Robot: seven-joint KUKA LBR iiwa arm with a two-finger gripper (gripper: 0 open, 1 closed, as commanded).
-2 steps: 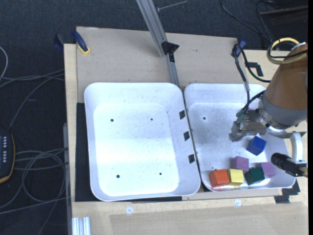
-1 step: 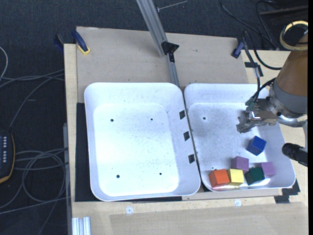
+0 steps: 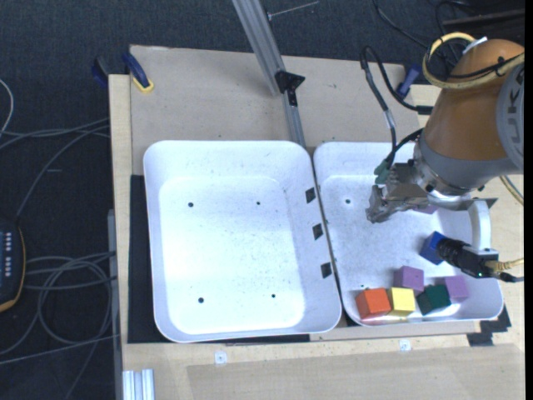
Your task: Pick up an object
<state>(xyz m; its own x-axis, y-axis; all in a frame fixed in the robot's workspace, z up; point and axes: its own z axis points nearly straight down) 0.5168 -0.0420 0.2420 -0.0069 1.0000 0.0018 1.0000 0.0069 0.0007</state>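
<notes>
Sitting in the near right corner of the right bin are the blocks I could pick. I see an orange block, and a yellow block touching it on its right. Next comes a green block. A purple block lies just behind the yellow one, and another purple block lies just right of the green one. A blue block sits a bit farther back, near the right wall, next to a black part with a cable.

My gripper is over the middle of the right bin, well apart from the blocks, which are nearer to me and more to the right. It points down and to the left. I cannot tell if it is open or closed, because it looks like one dark grey lump from up here. I see no block in it.

My arm comes in from the right, with its big orange part above the gripper.

I see the left bin just beside the right one, and both sit on the wooden bench. A grey metal pole slants across the back of the bench.
</notes>
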